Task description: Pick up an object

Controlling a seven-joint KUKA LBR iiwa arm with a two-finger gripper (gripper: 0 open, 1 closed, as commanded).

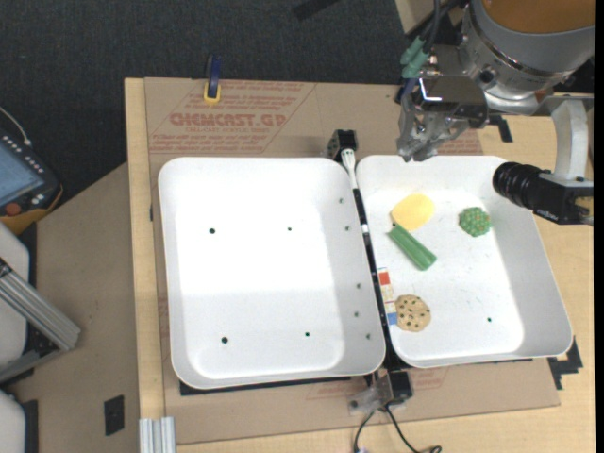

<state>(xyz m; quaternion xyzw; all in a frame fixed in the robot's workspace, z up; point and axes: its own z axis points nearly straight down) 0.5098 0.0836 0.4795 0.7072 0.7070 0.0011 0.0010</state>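
Observation:
The right bin [528,291] holds a yellow block [412,210], a green stick [411,247] just in front of it, a bumpy green ball [475,222] to the right, and a round chocolate-chip cookie [411,312] near the front. My gripper [416,147] hangs over the bin's far left rim, behind the yellow block and apart from it. Nothing is seen in its grasp.
The left bin [250,262] lies beside the right one, with a black divider strip [363,243] between them. A black cylinder [530,189] juts in over the right bin's far right corner. Cardboard [236,111] underlies both bins.

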